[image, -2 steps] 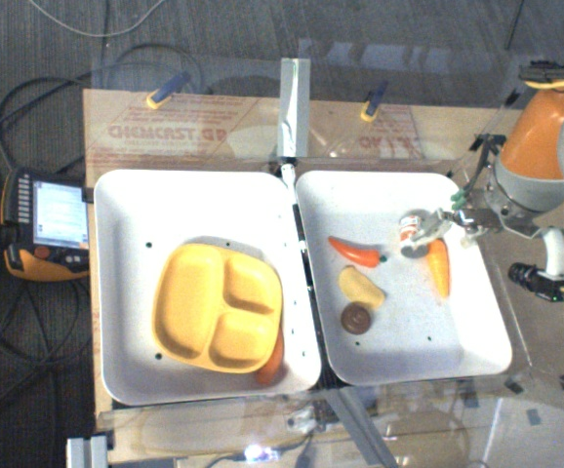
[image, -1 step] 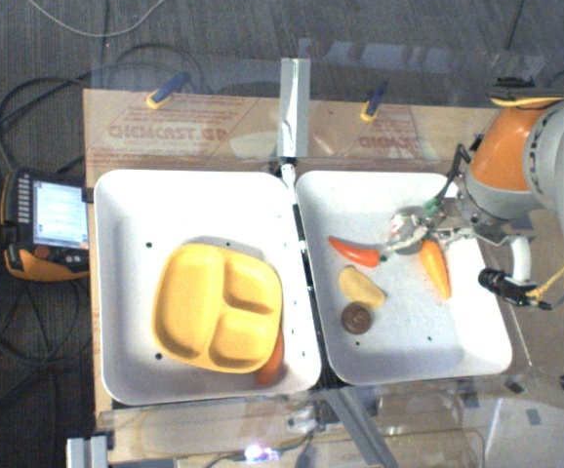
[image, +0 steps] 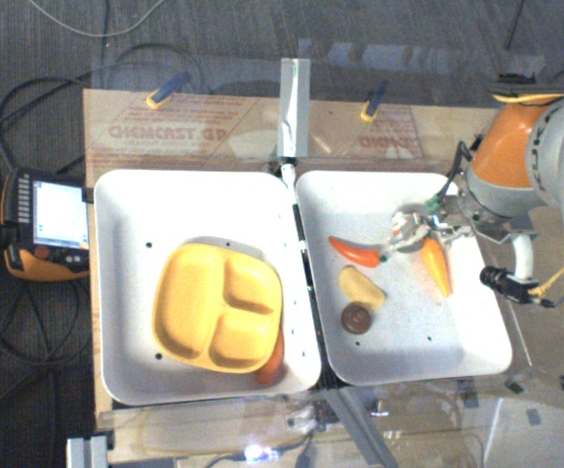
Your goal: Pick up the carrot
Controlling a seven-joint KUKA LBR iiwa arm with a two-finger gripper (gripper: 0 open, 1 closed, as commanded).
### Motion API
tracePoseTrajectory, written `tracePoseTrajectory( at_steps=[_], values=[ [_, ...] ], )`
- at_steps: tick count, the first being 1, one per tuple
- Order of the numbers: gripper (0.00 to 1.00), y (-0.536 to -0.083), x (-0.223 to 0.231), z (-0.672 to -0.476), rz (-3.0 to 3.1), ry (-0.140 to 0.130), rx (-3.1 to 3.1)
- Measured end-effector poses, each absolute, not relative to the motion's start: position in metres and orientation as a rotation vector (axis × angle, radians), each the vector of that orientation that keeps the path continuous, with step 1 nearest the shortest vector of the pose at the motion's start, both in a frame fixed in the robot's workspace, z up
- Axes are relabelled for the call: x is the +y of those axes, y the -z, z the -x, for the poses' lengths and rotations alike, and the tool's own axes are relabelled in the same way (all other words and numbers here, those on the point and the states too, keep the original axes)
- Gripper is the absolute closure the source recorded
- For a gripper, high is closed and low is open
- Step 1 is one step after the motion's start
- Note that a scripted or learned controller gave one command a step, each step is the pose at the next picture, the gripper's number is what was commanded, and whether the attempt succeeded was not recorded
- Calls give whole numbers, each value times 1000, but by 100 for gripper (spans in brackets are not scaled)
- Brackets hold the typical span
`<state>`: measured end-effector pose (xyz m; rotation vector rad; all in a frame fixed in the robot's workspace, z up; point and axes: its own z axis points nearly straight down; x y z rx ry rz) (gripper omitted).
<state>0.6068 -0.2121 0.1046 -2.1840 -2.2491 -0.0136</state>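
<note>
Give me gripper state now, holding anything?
Gripper: in the right bin, just left of the carrot's upper end; open or closed cannot be told, and nothing is visibly between its fingers.

The bench [image: 126, 115] bears two white bins, left [image: 126, 203] and right [image: 477, 339], side by side.

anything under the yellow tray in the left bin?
An orange-red object pokes out from beneath the yellow compartment tray's lower right corner, on the left white bin's floor. Most of it is covered, so its identity is unclear.
</note>
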Motion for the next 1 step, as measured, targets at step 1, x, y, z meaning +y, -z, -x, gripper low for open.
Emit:
tracePoseTrajectory(
  at_steps=[1],
  values=[
    [100,-206,-163,-585,2275,-3,-2166]
  ],
)
